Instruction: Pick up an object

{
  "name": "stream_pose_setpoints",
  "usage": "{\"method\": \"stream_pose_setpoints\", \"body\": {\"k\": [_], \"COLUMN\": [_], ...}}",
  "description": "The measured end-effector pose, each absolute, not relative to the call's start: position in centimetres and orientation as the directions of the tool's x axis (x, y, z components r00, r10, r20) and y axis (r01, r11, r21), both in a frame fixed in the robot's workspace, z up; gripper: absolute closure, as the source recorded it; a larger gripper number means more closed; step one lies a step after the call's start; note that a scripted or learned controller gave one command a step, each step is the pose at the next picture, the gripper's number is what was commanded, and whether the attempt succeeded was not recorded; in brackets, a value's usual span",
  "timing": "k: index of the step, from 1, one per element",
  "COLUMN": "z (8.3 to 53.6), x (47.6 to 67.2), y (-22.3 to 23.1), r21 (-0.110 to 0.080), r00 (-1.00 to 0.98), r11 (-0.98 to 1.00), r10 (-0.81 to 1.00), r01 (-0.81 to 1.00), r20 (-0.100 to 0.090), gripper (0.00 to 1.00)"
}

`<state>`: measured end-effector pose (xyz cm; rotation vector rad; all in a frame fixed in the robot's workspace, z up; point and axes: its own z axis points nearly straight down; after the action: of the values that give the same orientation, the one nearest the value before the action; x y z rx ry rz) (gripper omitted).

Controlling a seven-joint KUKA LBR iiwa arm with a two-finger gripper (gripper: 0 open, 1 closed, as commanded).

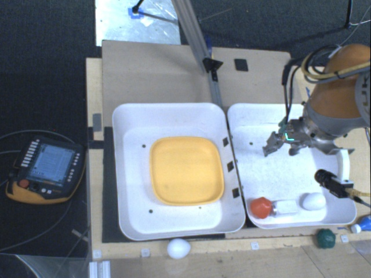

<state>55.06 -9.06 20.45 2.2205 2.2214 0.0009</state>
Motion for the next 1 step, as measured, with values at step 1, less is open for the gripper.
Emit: {"method": "stream_pose_setpoints", "body": {"k": [1], "z": [20.45], "x": [55.06], "y": [-9.06], "r21": [0.001], "r00": [0.000], "r11": [0.000], "r10": [1.000], "r01": [1.000], "r20": [0.000], "gripper": [0.00]}}
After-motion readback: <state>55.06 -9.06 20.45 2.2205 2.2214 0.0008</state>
